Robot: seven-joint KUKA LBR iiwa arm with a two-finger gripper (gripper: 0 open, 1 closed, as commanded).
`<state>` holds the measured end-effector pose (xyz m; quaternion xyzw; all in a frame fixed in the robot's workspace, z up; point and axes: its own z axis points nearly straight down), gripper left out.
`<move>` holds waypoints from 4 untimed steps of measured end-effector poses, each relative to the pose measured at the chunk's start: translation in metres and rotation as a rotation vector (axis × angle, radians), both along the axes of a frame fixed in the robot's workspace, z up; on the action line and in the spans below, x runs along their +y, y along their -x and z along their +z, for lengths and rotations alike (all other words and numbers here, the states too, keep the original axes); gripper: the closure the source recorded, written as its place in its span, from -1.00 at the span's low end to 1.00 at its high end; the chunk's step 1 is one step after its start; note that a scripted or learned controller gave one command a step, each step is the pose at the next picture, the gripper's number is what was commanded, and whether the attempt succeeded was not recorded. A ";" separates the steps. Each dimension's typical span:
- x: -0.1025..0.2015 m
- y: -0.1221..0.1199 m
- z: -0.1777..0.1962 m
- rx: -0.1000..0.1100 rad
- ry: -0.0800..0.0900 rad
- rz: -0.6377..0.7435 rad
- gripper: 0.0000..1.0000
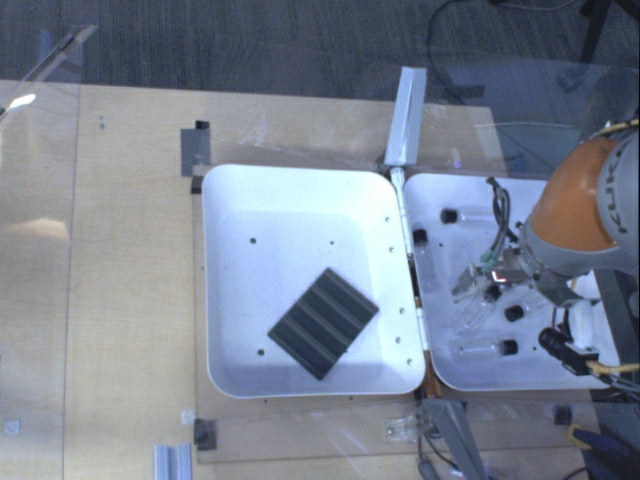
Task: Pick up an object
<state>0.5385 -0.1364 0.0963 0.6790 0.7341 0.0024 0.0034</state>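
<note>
Camera view puts our gripper (490,278) low over the right bin (450,363), among small clear vials with black caps (508,347); whether anything is gripped we cannot tell; a dark ribbed block (324,322) lies in the left bin (230,268); we judge the slick, crowded vials could roll away from a grasp

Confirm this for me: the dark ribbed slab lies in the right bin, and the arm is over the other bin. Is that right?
Not quite. The camera view shows the dark ribbed slab lying in the left bin, not the right one. The arm is indeed over the other bin, the right bin, which holds several small clear items with dark caps.
</note>
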 end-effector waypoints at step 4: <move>0.091 -0.100 0.089 0.004 -0.004 -0.569 -1.00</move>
